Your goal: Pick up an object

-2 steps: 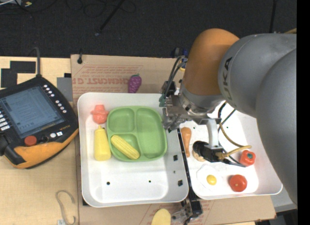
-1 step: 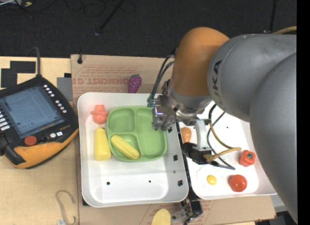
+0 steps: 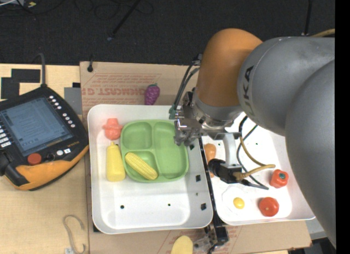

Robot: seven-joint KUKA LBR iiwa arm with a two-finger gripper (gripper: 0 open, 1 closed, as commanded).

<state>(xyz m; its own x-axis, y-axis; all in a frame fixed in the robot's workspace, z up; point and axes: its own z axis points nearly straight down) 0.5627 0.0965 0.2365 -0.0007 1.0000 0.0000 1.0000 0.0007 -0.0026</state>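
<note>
Left white bin [image 3: 142,214]: one green divided plate [image 3: 164,154], one yellow corn cob [image 3: 141,166] lying diagonally upper-left to lower-right, one yellow bottle [image 3: 114,162]. Gripper [image 3: 183,133] state: cannot tell.

Glossy smooth green plastic divided plate [image 3: 169,157], shiny yellow plastic corn [image 3: 141,166] and mustard bottle [image 3: 114,163], smooth white plastic bins [image 3: 142,212], matt brown cardboard sheet [image 3: 117,83] at upper centre, satin grey arm [image 3: 290,89] with glossy orange band [image 3: 224,67].

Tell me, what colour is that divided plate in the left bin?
Light green; the divided plate shows clearly in the camera view, holding a yellow corn cob.
</note>
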